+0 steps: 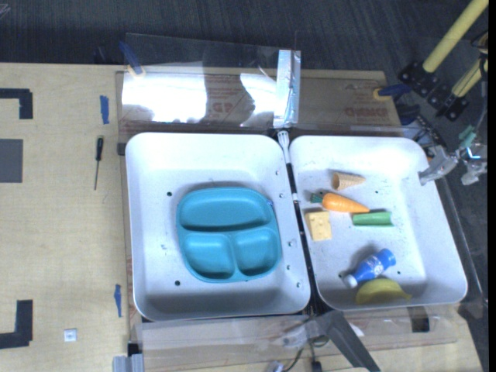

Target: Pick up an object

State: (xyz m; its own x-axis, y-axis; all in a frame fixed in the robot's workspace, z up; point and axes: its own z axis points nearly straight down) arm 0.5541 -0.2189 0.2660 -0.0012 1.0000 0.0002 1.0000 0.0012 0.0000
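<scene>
Orange carrot point(344, 203) left of hand point(448, 161)

Robotics lab setup indicated: plywood bench point(54, 208) marked with black tape corners, two white bins point(147, 161) fixed side by side, clear acrylic shield point(201, 91) mounted behind, dark carpet beyond.

Light falls from above and is fairly cool, giving the whole view a bluish cast. The strongest glare sits on the clear plastic sheet point(209, 91) behind the bins, where white patches wash out the surface beneath. The right bin point(434, 262) glows bright along its far wall (almost blown out), while the left bin point(147, 208) shades softly toward its near rim. Shadows under the objects are short and faint. The picture is slightly soft throughout, with grain on the dark floor point(232, 6) at the top.
</scene>
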